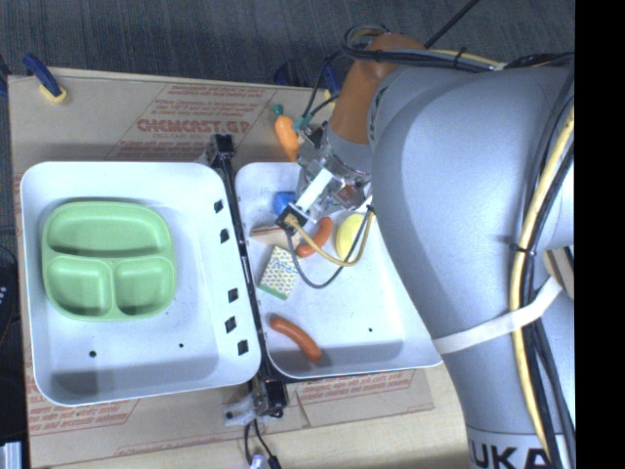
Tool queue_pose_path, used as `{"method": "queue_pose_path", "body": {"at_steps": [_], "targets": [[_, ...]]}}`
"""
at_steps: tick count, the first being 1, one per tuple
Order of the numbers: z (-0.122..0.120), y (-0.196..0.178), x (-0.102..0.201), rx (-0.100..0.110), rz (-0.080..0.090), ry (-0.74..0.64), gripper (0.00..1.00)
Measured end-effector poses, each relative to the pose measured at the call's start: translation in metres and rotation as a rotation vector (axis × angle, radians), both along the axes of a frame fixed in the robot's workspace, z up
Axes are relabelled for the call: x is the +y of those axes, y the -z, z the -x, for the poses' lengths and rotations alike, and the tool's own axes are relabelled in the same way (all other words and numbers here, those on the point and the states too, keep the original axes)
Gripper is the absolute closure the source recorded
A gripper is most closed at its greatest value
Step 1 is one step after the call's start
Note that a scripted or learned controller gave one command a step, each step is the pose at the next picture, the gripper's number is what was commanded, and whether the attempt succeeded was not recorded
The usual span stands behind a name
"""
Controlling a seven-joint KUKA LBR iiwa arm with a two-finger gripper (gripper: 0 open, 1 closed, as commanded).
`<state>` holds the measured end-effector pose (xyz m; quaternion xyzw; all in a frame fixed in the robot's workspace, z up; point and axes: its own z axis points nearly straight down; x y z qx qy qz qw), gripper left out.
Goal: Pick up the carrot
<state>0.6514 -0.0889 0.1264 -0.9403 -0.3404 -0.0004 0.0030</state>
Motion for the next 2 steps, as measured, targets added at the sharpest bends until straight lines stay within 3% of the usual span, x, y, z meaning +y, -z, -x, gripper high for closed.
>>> {"method": "queue_pose_path", "body": {"at_steps": [1, 2], "targets": [[0.000, 0.000, 0.000, 0.001, 0.000, -0.002, 0.00], [0.001, 0.035, -0.013, 0.005, 0.003, 0.145, 0.00]]}}
